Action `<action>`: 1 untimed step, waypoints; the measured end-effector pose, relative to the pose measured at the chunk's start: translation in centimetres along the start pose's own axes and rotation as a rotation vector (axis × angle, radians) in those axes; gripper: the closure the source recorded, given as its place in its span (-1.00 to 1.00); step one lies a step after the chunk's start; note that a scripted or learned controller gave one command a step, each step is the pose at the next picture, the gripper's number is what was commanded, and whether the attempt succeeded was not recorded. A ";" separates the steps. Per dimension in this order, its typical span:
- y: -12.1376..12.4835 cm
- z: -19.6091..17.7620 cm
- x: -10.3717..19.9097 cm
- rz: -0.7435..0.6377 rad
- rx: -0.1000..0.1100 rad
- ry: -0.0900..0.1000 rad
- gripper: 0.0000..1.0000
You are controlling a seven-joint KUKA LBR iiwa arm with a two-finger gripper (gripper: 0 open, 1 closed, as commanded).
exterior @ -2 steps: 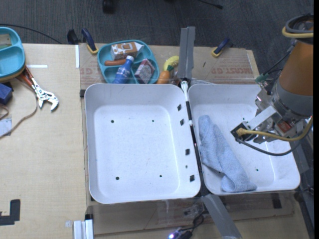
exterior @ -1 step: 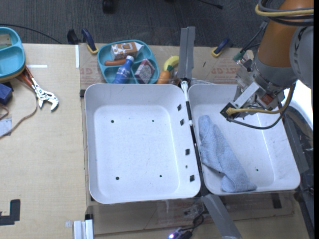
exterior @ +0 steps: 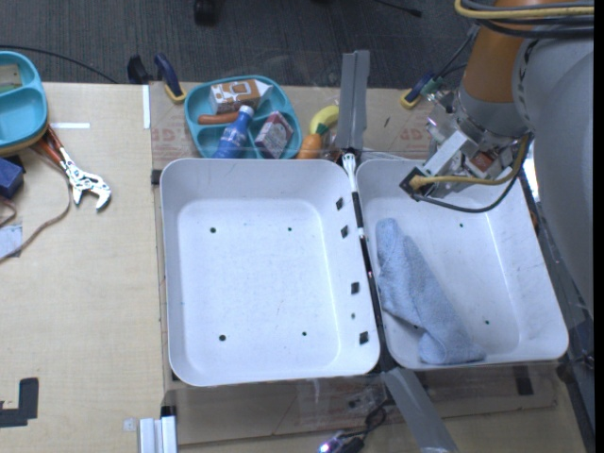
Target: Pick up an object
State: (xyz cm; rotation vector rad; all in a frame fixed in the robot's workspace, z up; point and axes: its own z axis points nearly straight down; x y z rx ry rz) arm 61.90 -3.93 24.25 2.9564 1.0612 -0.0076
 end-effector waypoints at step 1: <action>0.0 -0.8 0.0 -0.003 0.001 -0.004 1.00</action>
